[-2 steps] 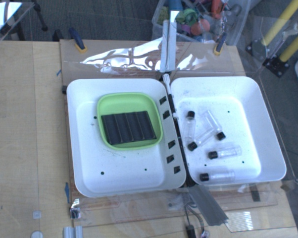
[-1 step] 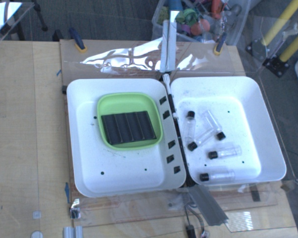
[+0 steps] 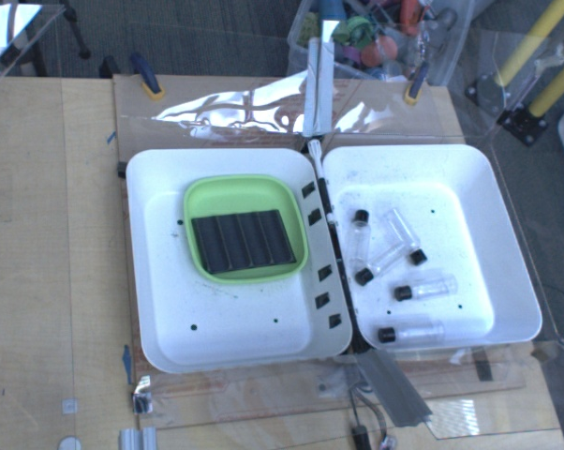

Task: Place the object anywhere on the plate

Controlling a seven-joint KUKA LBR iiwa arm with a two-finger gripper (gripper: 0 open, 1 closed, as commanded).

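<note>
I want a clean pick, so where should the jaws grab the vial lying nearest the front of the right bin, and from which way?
Grip the front vial across the middle of its clear body, coming straight down from above. It lies flat, roughly left to right, black cap at its left, so the jaws should probably close front to back. It lies apart from the other vials, but near the right bin's front wall.

Storage tub (image 3: 394,17) up top is cut off by the frame edge, contents a blurry jumble. Clear vials (image 3: 394,247) blend into right bin (image 3: 488,204), outlines unclear.
</note>
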